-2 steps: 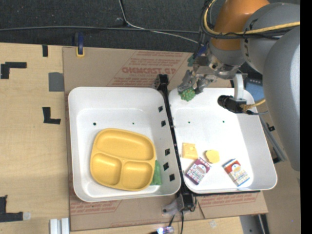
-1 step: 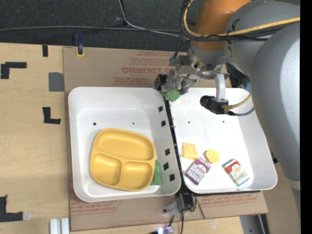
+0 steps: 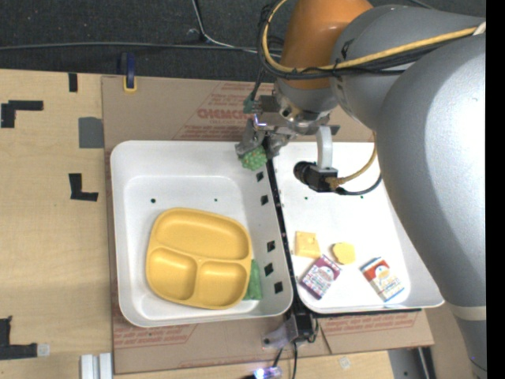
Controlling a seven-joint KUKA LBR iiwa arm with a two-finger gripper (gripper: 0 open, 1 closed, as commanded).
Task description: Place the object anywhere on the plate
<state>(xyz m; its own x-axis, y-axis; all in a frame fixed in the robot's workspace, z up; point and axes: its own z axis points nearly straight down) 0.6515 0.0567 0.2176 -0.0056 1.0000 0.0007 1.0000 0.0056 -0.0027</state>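
Observation:
A yellow divided plate (image 3: 199,257) lies in the left bin (image 3: 130,172), toward its front. My gripper (image 3: 255,148) hangs above the far right corner of that bin, close to the divider between the bins. A small green leafy object (image 3: 252,160) sits between its fingers, held off the bin floor. The plate is well forward and left of the gripper. The grey arm and orange band cover the space behind the gripper.
A second green piece (image 3: 254,279) lies against the plate's right edge. The right bin (image 3: 410,290) holds a yellow wedge (image 3: 306,244), a yellow round piece (image 3: 343,253), a purple packet (image 3: 319,277) and a red-and-white packet (image 3: 383,279).

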